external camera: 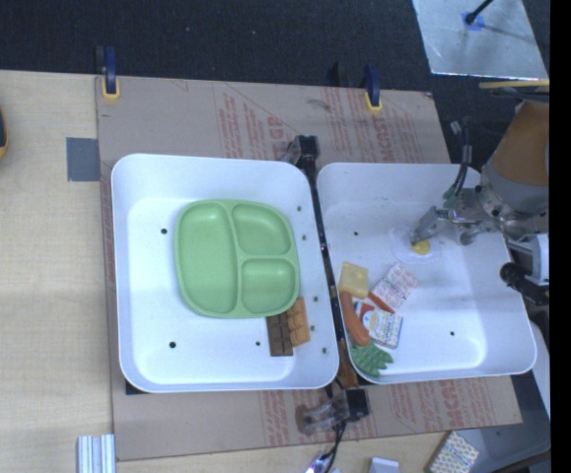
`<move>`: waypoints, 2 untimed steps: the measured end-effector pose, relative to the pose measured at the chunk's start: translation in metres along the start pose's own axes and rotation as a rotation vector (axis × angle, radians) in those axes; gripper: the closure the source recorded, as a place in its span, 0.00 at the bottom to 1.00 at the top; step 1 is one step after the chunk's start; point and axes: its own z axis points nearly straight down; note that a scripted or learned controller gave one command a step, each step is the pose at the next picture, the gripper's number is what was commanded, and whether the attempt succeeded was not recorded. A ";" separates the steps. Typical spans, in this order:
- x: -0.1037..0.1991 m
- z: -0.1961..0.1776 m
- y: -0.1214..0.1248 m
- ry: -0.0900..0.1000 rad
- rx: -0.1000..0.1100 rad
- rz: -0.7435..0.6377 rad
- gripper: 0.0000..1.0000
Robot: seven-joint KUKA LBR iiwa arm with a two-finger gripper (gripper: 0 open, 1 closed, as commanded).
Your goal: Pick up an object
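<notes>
Gripper (425,236) low in the right bin (482,353), fingers' state impossible to tell, small yellow object (421,248) just under it (contact unclear), green divided plate (236,258) in the left bin (137,264).

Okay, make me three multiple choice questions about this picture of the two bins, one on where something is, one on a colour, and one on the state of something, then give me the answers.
1. Where does the green divided plate lie?
A. in the left bin
B. in the right bin
C. on the cardboard outside the bins

2. What colour is the small object beside the end effector?
A. blue
B. yellow
C. black

3. How does the green divided plate lie?
A. flipped face down
B. standing on its edge
C. flat, compartments facing up

Answers: 1 A, the plate rests on the floor of the left bin. 2 B, the small object in the right bin is yellow. 3 C, all three compartments show from above.
</notes>
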 end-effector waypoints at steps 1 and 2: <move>0.001 -0.011 0.000 0.001 0.000 -0.003 1.00; 0.001 -0.010 0.000 0.001 0.002 -0.004 0.00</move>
